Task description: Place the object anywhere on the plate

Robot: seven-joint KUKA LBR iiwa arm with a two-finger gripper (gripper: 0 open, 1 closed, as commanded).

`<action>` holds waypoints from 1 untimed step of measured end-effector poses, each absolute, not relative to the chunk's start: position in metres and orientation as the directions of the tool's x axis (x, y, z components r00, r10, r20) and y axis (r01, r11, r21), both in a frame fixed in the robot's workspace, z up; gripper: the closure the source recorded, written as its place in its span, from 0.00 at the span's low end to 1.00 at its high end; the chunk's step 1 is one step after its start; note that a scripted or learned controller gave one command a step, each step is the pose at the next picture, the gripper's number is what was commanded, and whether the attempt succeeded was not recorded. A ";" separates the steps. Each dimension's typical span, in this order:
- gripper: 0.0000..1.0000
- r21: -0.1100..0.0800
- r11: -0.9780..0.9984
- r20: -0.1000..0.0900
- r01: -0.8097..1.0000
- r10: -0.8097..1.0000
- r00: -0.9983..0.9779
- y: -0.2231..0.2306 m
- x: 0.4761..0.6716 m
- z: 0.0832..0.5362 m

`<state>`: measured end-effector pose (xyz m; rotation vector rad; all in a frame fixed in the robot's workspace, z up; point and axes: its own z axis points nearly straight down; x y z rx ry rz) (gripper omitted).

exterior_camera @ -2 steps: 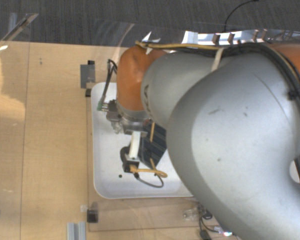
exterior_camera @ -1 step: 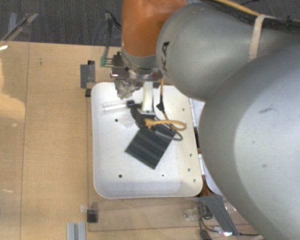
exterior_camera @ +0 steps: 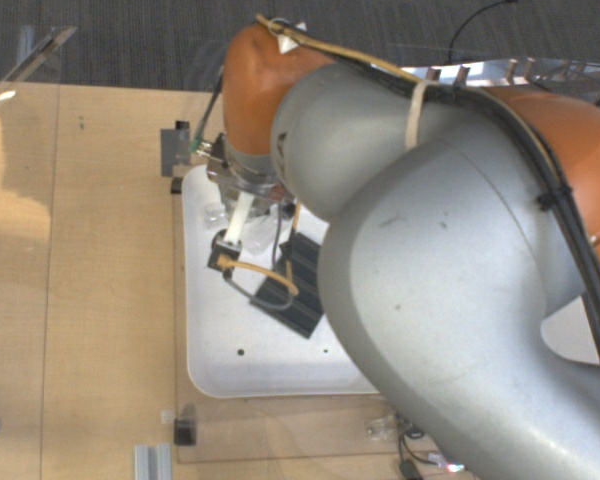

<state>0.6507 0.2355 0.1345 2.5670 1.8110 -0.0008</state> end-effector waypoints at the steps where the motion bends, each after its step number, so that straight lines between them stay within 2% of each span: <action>1: 1.00 0.014 -0.029 0.007 0.999 1.000 0.029 0.183 0.601 0.092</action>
